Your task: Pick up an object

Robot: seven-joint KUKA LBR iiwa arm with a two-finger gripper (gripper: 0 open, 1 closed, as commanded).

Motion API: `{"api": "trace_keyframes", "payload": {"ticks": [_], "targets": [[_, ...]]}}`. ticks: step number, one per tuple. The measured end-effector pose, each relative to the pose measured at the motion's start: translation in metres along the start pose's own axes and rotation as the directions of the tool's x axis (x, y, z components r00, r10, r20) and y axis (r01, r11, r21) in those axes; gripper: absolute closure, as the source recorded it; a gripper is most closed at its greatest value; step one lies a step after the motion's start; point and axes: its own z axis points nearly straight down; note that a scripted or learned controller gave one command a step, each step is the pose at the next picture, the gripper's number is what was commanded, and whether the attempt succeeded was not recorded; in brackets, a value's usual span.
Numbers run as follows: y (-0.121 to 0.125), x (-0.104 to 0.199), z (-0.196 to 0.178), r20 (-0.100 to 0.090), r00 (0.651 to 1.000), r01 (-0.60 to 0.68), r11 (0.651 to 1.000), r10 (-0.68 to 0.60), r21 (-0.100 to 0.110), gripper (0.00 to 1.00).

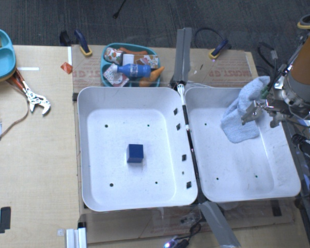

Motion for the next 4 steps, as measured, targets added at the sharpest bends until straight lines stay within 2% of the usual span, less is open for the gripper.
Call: {"api": "trace_keyframes", "payload": {"ticks": [1,2,3,4], "targets": [[-0.016,-0.037,0.139,0.0,0.999,0.053,0.999,-0.053,-0.003,0.0],[0.047,-0.053,0.138,-0.005,0.999,0.035,0.999,-0.035,-0.004,0.0],[0.108,-0.051,0.139,-0.005,0.969,0.247,0.969,-0.247,0.003,0.0],[0.102,0.018,0.138,-0.001,0.741,0.672,0.741,-0.672,-0.001,0.0]]}}
